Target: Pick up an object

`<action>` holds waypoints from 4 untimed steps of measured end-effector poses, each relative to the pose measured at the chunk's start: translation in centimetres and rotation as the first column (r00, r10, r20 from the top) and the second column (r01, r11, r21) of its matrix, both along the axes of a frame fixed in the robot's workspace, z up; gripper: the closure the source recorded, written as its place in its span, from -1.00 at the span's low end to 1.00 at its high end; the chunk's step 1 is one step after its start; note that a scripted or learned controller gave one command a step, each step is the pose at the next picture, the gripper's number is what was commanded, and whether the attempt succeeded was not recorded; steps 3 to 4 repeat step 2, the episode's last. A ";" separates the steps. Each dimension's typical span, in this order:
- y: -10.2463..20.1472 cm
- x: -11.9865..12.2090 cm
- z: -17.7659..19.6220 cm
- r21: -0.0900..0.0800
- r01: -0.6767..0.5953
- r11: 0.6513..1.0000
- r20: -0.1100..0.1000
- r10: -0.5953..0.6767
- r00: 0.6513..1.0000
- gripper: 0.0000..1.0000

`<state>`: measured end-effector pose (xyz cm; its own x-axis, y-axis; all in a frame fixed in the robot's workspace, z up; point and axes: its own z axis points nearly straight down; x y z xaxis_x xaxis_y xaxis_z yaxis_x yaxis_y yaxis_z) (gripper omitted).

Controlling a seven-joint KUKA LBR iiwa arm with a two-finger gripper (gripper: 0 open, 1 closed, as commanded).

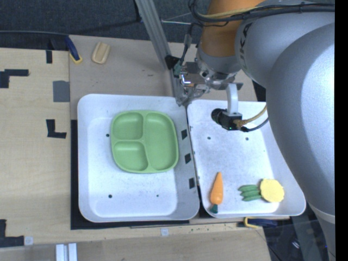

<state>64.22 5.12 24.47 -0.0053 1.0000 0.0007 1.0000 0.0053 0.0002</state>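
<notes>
light wooden bench top (32, 162) under both bins, marked with scattered black tape pieces; dark floor beyond the far edge. small tan block (100, 53) lying on the bench near the far left, next to a blue and yellow item (73, 49) of unclear kind.

two shallow white plastic bins side by side, inner rims touching or nearly so. left white bin (92, 200): holds a pale green plastic plate with three compartments (144, 141), lying flat, toward the far half of the bin. compartments bare.

right white bin (239, 156): three toy foods along the near edge. small orange plastic carrot with green stem end (217, 187) lying lengthwise, stem toward the near rim, close to the left wall. green toy pea pod (250, 192) to its right, well apart from the carrot. round yellow toy piece with scalloped edge (272, 190) touching or just beside the pod's right end.

grey arm with orange band (231, 10) entering from the right, large in frame, wrist over the far end of the bins. two-finger gripper (186, 98) hanging at the far rim where the two bins meet, tip low near the rim. fingers too small and dark to read: cannot tell whether spread or closed. nothing visible between them. far from all three toy foods. black cable fitting (225, 118) hanging over the far part of the right bin.
</notes>
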 end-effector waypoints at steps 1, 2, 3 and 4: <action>4.3 1.7 -2.5 -0.001 0.000 1.000 -0.002 0.000 1.000 1.00; 4.1 1.6 -2.3 -0.003 0.002 1.000 -0.002 -0.002 1.000 -1.00; 4.1 1.6 -2.3 -0.003 0.002 1.000 -0.002 -0.002 1.000 -1.00; 4.1 1.6 -2.3 -0.003 0.002 1.000 -0.002 -0.002 1.000 -1.00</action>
